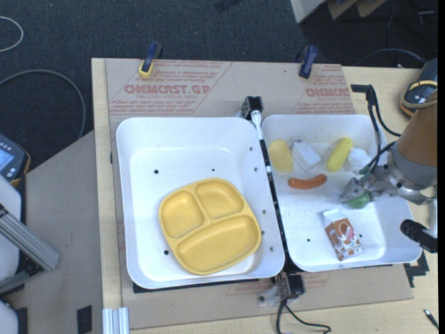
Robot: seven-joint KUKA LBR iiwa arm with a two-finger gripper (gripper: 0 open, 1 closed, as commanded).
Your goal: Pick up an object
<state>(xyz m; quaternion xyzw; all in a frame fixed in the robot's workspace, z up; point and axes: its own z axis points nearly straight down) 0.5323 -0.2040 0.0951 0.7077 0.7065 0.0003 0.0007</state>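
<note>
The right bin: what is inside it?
The right bin holds a yellow block, corn, a sausage, a packet and a green item partly covered by the gripper.

Bright, even overhead light fills the scene. The two white bins glare almost featureless, while the dark floor toward ten o'clock stays dim. Shadows are faint and short. Small items at three o'clock look soft and slightly blurred.

Smooth, slightly glossy white plastic is seen in the left bin and the right bin. The yellow divided plate looks like matt moulded plastic. The bench appears as printed brown cardboard, matt throughout.
</note>
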